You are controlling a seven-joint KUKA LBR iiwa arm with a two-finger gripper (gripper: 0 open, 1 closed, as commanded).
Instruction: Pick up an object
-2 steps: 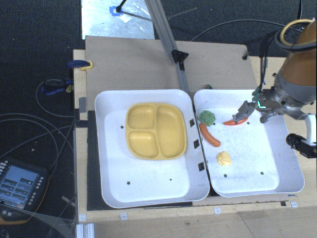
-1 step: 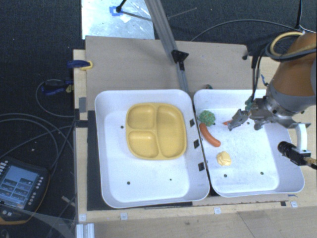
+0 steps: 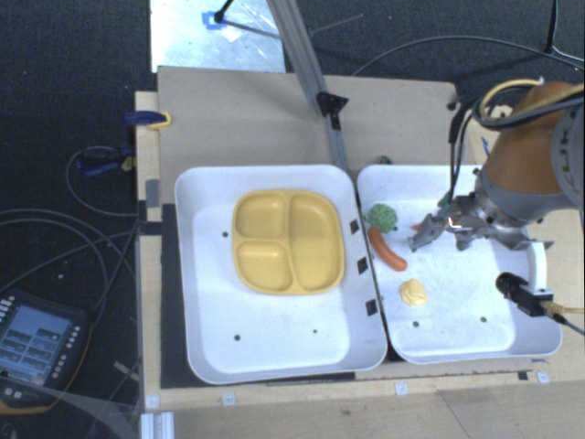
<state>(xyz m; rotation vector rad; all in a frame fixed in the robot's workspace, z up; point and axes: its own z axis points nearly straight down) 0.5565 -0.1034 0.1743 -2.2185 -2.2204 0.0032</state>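
In the right bin [image 3: 475, 337], three small items lie at its left side: a green broccoli piece [image 3: 382, 216], an orange-red sausage [image 3: 388, 250] slanting below it, and a pale yellow lump [image 3: 413, 292] nearer the front. My gripper [image 3: 445, 235] hangs low over the middle of this bin, to the right of the broccoli and sausage and apart from both. It is open, with its two grey fingers [image 3: 424, 237] spread and nothing between them. A small orange bit shows just beside the left finger.
The left bin [image 3: 210, 337] holds a yellow divided plate [image 3: 288, 242]. A slanted metal pole [image 3: 306, 58] crosses the back of the bench. Cables and a black fitting [image 3: 521, 293] hang by the arm at the right bin's right side.
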